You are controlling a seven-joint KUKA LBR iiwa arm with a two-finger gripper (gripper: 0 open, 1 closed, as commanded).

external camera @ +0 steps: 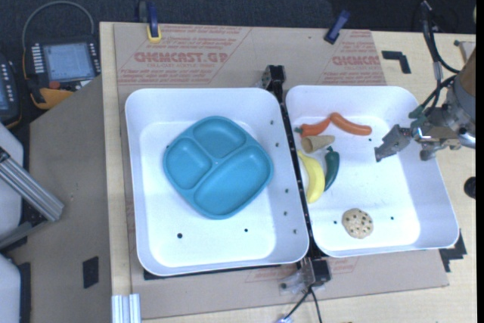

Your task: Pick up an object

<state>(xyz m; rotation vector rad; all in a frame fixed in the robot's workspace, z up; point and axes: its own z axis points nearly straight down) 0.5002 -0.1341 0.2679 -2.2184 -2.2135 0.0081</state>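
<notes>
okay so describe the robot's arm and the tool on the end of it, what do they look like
At the camera view's right edge, the tool is a dark grey metal piece with angular, pointed fingers on a blocky, lighter grey metallic wrist. Black cables curve down to it from above. Little of the arm itself is in frame, and no markings are legible.

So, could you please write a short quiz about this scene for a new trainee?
1. True or false: the blue divided plate lies in the left bin.
2. Which lies nearest the right bin's front edge? A) cookie B) banana C) hot dog
3. Fill in: the gripper hangs over the ____ bin.

Key: 1 true; 2 A; 3 right.
</notes>
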